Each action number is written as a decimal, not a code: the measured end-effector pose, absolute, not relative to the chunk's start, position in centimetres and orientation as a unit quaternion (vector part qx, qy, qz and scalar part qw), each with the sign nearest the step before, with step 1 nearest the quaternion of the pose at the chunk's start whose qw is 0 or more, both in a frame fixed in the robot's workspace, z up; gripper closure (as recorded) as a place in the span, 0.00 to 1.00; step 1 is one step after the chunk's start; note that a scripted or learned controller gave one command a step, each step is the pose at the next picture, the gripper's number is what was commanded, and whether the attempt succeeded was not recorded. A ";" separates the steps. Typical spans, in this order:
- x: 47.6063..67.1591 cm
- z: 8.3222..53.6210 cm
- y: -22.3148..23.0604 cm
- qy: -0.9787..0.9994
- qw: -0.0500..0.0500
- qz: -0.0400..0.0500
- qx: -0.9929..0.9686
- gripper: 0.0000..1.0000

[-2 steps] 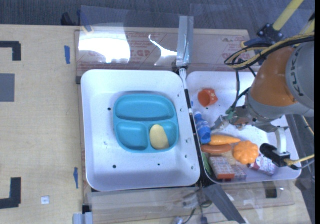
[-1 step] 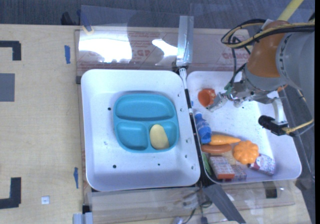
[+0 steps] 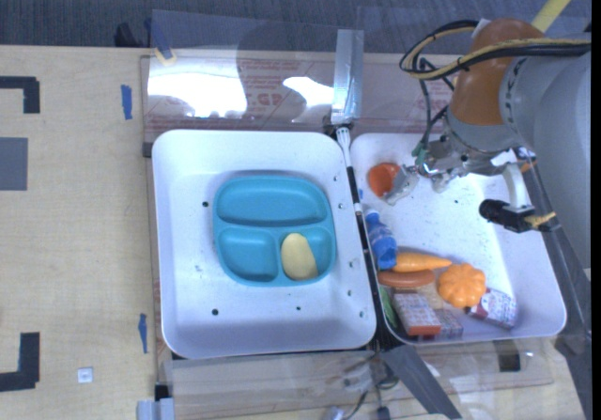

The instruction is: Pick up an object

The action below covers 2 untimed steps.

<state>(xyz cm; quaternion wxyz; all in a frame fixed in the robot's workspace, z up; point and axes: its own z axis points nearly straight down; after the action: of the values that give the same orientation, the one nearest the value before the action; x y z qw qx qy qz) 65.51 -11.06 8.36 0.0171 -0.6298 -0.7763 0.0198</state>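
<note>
Nearest the viewer, along the front wall of the right white bin (image 3: 545, 291), lie a small red-and-white packet (image 3: 424, 315) and a pink-and-white wrapped packet (image 3: 495, 306), with an orange toy pumpkin (image 3: 461, 284) just behind and between them. Touching the pumpkin's left side are a toy carrot (image 3: 423, 262) and a reddish sausage-shaped piece (image 3: 404, 279) below it; a blue bottle-like item (image 3: 380, 241) stands against the bin's left wall, just beside the carrot's tip. In the left white bin (image 3: 178, 249) rests a blue three-compartment tray (image 3: 272, 225), with a yellow lemon-shaped toy (image 3: 299, 256) in its lower-right compartment. Farther back in the right bin, a round orange-red toy (image 3: 381, 178) sits near the rear left corner. The claw (image 3: 423, 174) hangs just to the right of this toy, its fingers a little apart with nothing visible between them; the nearer fingertip is very close to the toy, and contact cannot be judged. The grey arm with its orange band (image 3: 488, 80) enters from the right, looped with black and yellow cable (image 3: 441, 42). Both bins stand on a pale wooden desk (image 3: 75, 221) marked with blue tape (image 3: 126, 101).
</note>
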 end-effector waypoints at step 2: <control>62.0 8.9 -9.9 -0.820 -0.002 -0.001 -0.573 0.00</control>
<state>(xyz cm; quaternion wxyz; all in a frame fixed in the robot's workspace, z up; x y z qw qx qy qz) 62.00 -9.87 8.88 -0.0016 -0.5725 -0.8199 -0.0014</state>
